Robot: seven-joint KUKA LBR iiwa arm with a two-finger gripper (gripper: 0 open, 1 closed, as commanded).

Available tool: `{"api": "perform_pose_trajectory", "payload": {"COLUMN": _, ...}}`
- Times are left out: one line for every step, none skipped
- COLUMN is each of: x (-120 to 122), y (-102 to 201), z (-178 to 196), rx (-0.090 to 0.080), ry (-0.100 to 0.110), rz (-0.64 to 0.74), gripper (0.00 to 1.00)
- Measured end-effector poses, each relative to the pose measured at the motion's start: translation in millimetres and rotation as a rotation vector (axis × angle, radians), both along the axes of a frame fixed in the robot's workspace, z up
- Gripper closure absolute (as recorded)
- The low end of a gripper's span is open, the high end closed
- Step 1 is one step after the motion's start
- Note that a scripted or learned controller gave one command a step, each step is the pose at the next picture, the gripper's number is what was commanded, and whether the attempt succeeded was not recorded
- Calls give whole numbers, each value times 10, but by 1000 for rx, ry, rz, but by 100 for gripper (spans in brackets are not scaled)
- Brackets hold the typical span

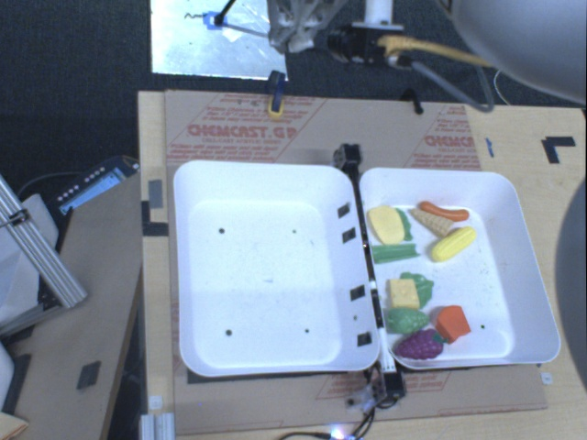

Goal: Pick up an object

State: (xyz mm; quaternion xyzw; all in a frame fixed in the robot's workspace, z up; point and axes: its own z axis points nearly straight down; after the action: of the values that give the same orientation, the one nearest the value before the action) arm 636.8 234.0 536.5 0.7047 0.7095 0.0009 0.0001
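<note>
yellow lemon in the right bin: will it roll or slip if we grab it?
The lemon looks smooth and rounded, so it may slip or roll. It looks like a plastic toy, so probably light and stiff. A carrot lies close beside it, crowding a grasp.

A pale wooden desk [119, 246] carries a brown cardboard sheet printed with red lettering [240, 126]; two shallow white plastic bins, left [197, 191] and right [514, 209], sit side by side on the sheet, touching.
</note>
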Motion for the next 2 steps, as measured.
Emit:
{"api": "perform_pose_trajectory", "payload": {"x": -1273, "y": 16, "z": -297, "rx": 1, "ry": 5, "rz": 3, "gripper": 100}}
{"api": "perform_pose_trajectory", "payload": {"x": -513, "y": -154, "z": 2, "rx": 0, "ry": -6, "rz": -7, "gripper": 100}}
